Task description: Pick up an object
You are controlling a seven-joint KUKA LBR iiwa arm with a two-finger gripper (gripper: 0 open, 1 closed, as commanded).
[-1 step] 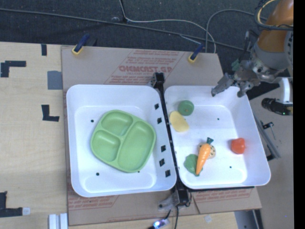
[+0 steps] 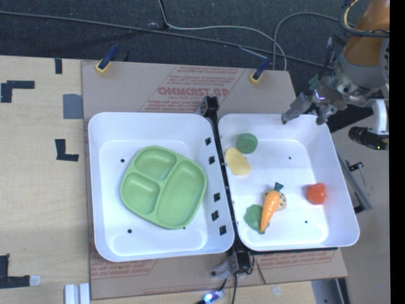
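While the grey arm with the orange band (image 2: 370, 18) is reaching in from the right, its two-finger gripper (image 2: 307, 109) is hovering over the far right corner of the right-hand shallow white bin (image 2: 342, 198) — clear of everything lying inside. Two dark fingers (image 2: 292, 114) are splaying apart with nothing between them, so the grasping part reads as open and empty, though how wide is hard to judge at this slant.

Candidates for the pick are all lying nearer the camera and to the left of the fingers. Nearest is the small round green toy (image 2: 246, 142), with the pale yellow rounded toy (image 2: 237, 162) just beside it against the bin's left wall. A small red toy (image 2: 316, 193) is sitting alone near the right wall, almost straight below the gripper in the view. Farthest is the orange plastic carrot (image 2: 270, 209) — its long axis is running slantwise, leafy tip toward the far side, point toward the near left, where it is overlapping a green leaf-like toy (image 2: 254, 216).

In the left-hand white bin (image 2: 101, 170) a light green divided plastic tray (image 2: 164, 186) is resting, well apart from the arm.

Wrist detail is blurring into cables, and the arm's upper part is being cut off by the frame edge.
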